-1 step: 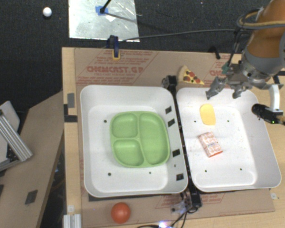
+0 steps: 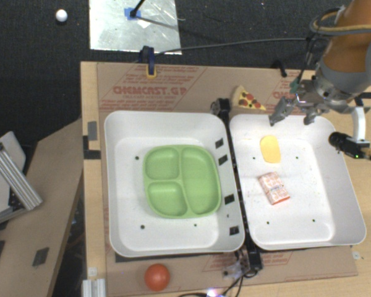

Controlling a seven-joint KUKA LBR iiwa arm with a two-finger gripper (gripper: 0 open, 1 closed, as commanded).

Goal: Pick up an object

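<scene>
Open and empty, the robot's two-finger claw [image 2: 294, 111] hangs over the right white bin's [image 2: 334, 228] back edge. Below lie a flat yellow oval [image 2: 271, 148] and a small red-and-white packet [image 2: 274, 187]. Brown cardboard [image 2: 154, 88] reads "CHEMCAST GP".

Open pincer [image 2: 294, 112] above right bin [image 2: 334, 228] — yellow piece [image 2: 271, 148], pink packet [image 2: 274, 187] inside.

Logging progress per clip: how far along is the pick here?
Nothing is picked yet. The hand hangs open over the far edge of the right bin with nothing between its fingers. The yellow piece and the small red-and-white packet lie on the bin floor. Descending, gripping and lifting remain.
</scene>
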